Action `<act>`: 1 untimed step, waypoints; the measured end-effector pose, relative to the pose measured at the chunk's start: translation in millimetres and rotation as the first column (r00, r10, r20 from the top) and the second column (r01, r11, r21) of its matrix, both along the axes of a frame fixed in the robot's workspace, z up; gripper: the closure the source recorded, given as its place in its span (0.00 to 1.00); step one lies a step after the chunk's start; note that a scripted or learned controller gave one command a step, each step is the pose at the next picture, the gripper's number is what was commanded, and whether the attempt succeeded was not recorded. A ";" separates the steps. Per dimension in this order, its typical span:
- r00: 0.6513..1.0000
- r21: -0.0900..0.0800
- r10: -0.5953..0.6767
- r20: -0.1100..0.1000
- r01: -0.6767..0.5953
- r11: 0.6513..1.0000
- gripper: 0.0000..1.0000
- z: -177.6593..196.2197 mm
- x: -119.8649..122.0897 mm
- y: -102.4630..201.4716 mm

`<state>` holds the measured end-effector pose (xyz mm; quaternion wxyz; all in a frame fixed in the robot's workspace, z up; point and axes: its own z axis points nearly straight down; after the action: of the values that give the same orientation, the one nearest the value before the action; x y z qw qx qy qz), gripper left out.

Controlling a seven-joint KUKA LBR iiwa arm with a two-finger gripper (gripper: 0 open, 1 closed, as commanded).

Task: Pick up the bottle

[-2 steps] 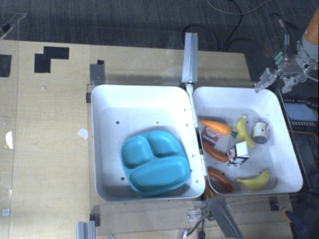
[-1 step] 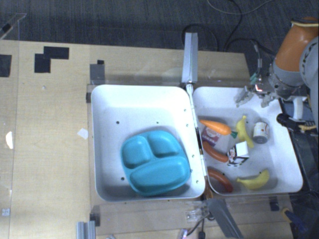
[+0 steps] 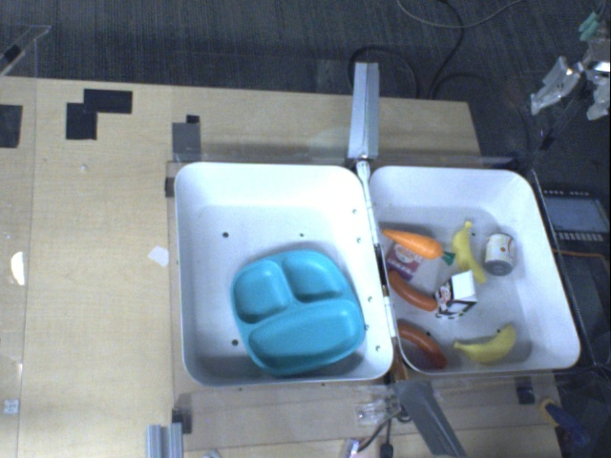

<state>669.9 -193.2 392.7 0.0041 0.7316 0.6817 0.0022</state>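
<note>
A small pale bottle (image 3: 403, 261) with a dark red label lies in the right bin (image 3: 535, 218), close to the wall it shares with the left bin. An orange carrot (image 3: 413, 243) partly covers it. The gripper (image 3: 576, 82) hangs at the top right of the camera view, beyond the right bin's far corner and well away from the bottle. It is small and partly cut off by the frame edge. Nothing shows in it.
The right bin also holds two yellow bananas (image 3: 487, 345), a grey can (image 3: 498, 251), a small white box (image 3: 459, 291) and two red-brown sausages (image 3: 411, 295). A blue divided plate (image 3: 298, 310) lies in the left bin (image 3: 205, 256). Cables run across the dark floor behind the bench.
</note>
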 end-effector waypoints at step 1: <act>0.996 0.002 0.088 -0.005 -0.088 0.996 0.00 -159.2 -32.8 20.9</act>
<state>637.2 -172.3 233.4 0.0018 0.7008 0.7134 0.0011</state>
